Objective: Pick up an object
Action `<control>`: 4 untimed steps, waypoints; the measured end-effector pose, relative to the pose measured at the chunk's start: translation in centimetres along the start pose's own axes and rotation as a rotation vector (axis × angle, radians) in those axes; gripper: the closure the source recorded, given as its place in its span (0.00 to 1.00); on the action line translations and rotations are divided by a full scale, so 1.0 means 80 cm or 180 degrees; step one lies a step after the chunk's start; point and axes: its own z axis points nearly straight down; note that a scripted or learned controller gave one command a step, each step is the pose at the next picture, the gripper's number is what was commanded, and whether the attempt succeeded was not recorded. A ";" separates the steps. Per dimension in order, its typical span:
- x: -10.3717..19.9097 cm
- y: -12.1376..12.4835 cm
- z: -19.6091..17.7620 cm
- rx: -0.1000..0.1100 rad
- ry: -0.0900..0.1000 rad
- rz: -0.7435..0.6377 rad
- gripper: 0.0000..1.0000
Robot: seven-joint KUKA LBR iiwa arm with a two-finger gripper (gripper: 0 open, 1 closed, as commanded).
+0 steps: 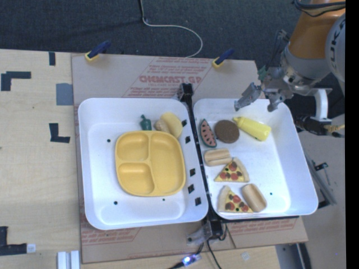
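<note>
Seen from the overhead camera, the arm (320,35) reaches in from the right, its orange band high at the upper right corner; the gripper (260,98) hangs over the far rim of the right bin (297,167), its two fingers spread wide apart with nothing between them; one fingertip points toward the left, the other sits near the bin's back edge.

Just below and between those fingers lies the yellow mustard bottle (252,128), on its side and slanted, in the far part of the right bin; beside it to the left sits a round brown patty (227,131), and further left a watermelon slice (207,133) close to the wall shared by the bins; a hot dog bun (217,157) lies nearer the middle, with a pizza slice (232,172) just beside it; a second pizza slice (233,200) and a sausage roll (254,198) rest touching at the near edge.

The left bin (92,167) holds a yellow divided plate (150,163); behind it lie a pale yellow fruit (170,124) and a small green item (145,123), too small to identify.
</note>
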 end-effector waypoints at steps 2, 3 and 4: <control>-0.012 0.006 0.139 0.0015 -0.0004 0.0000 0.00; -0.016 -0.008 0.212 0.0018 -0.0002 0.0000 0.00; -0.015 -0.008 0.219 0.0002 -0.0006 0.0000 0.00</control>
